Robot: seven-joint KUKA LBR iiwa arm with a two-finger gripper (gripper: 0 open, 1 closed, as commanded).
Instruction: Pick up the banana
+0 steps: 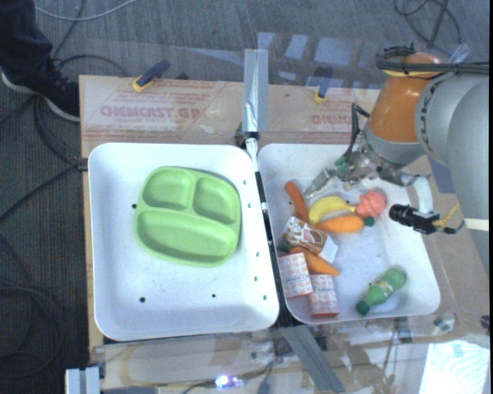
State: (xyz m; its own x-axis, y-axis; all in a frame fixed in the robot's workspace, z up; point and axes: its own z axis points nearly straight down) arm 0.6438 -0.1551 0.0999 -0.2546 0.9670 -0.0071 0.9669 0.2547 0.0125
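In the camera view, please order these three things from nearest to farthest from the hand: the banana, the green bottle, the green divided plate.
Measured from the hand in the right bin's upper part:
1. The banana, just below the hand, in the right bin.
2. The green bottle, at the right bin's lower right corner.
3. The green divided plate, in the left bin, across the divider.

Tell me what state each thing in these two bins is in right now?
Banana: lying in the right bin, not lifted, an orange carrot against it.
Gripper: low over the bin, just above the banana; grip unclear.
Green bottle: lying on its side.
Green divided plate: flat in the left bin, nothing in it.
Small cartons: lying flat by the bin's left wall.
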